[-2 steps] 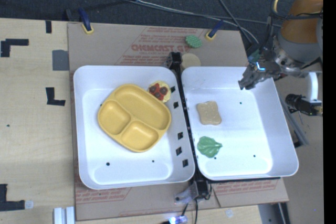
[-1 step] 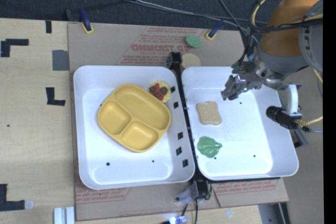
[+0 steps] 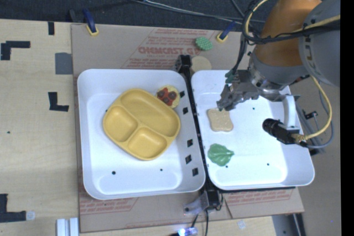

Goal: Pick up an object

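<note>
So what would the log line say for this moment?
arm: over right bin | gripper: just above tan toast piece | grasp: not seen | green leaf: untouched

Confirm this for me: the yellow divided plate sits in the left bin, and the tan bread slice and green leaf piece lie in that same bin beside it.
Not quite. The yellow divided plate does sit in the left bin, but the tan bread slice and the green leaf piece lie in the right bin, as the camera view shows.
</note>
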`<state>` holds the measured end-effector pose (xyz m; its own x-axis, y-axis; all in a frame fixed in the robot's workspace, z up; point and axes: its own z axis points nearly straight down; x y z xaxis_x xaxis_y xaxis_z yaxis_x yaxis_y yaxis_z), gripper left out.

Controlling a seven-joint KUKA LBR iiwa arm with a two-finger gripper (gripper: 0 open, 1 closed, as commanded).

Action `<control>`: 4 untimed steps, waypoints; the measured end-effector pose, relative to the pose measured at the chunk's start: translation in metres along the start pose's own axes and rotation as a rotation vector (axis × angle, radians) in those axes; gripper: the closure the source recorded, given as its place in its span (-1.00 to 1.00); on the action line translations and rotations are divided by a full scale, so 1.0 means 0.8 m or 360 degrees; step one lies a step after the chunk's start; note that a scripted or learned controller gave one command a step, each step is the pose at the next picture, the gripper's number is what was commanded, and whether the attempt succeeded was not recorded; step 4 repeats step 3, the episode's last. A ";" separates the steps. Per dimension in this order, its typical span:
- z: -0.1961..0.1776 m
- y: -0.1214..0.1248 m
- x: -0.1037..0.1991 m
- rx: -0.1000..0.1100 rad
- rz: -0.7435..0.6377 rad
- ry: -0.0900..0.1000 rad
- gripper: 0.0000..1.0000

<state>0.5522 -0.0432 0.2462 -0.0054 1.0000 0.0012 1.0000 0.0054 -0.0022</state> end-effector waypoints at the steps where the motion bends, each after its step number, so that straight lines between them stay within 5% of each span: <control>1: -0.003 -0.012 0.064 0.0000 0.0001 -0.0001 1.00; 3: 0.014 -0.053 0.177 0.0002 -0.0003 0.0000 1.00; 4: 0.014 -0.053 0.177 0.0002 -0.0003 0.0000 1.00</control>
